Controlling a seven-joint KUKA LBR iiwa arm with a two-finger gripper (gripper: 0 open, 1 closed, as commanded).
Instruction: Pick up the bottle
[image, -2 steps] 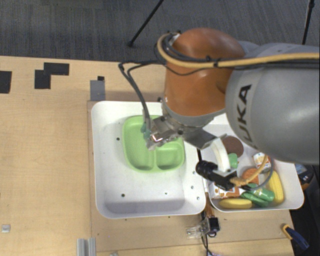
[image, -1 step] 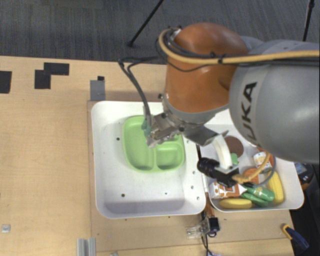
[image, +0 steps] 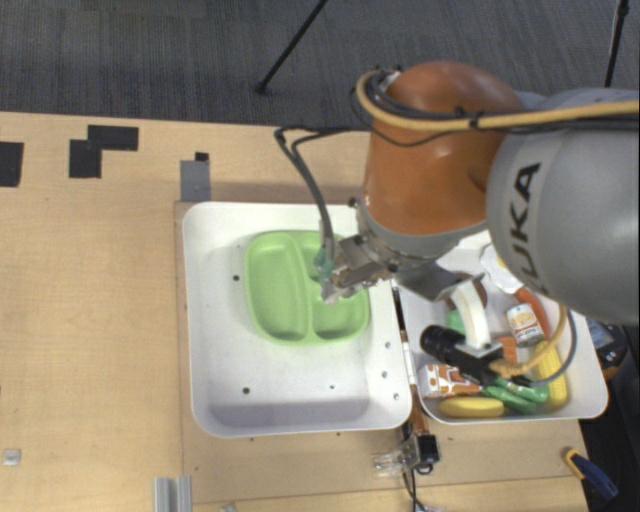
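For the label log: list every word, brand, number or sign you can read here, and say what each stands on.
"UKA": large dark letters on the grey arm link; the start of the word is out of sight.
Small orange-labelled bottle in the right bin: there is print on the label, but it is too small and blurred to read.
Orange-and-white packet in the same bin: the markings are too blurred to read.

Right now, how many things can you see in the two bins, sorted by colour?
Green: 2, the dish and a stick
Yellow: 1, what looks like a banana
Orange and white: 2, the bottle and a packet
Total: 5 in view; the arm hides part of the right bin.
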